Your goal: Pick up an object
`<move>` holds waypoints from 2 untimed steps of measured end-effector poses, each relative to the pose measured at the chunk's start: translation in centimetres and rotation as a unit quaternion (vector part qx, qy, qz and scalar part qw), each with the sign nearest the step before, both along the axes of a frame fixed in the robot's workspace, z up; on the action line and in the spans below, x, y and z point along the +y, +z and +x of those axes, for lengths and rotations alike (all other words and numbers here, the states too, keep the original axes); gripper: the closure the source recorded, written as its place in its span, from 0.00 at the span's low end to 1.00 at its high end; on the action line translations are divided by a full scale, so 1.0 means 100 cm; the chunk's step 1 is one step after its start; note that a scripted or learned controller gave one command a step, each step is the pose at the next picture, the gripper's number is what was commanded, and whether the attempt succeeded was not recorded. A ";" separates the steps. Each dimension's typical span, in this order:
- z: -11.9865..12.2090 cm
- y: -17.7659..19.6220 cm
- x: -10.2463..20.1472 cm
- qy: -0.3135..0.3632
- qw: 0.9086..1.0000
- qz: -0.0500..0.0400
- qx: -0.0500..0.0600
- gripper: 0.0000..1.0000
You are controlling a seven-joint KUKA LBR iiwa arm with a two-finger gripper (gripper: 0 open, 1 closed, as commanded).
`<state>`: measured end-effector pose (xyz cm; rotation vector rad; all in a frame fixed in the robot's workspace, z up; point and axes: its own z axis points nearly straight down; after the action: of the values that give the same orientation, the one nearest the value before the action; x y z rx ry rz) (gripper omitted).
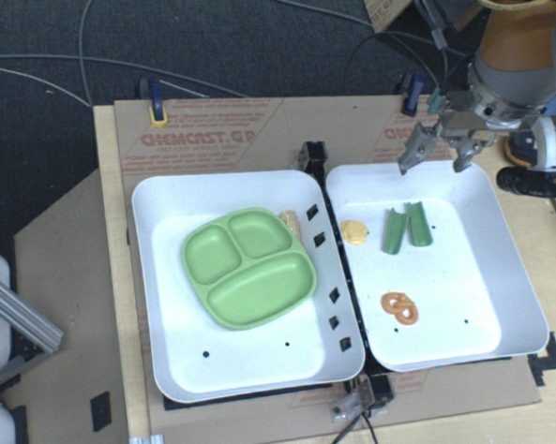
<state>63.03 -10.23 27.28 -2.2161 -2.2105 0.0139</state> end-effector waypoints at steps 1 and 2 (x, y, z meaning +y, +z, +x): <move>0.002 0.008 0.000 0.001 1.000 -0.001 -0.007 0.00; -0.005 -0.052 0.001 0.001 1.000 0.000 -0.004 0.00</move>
<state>62.55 -10.16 22.07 -2.2179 -2.2176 0.0051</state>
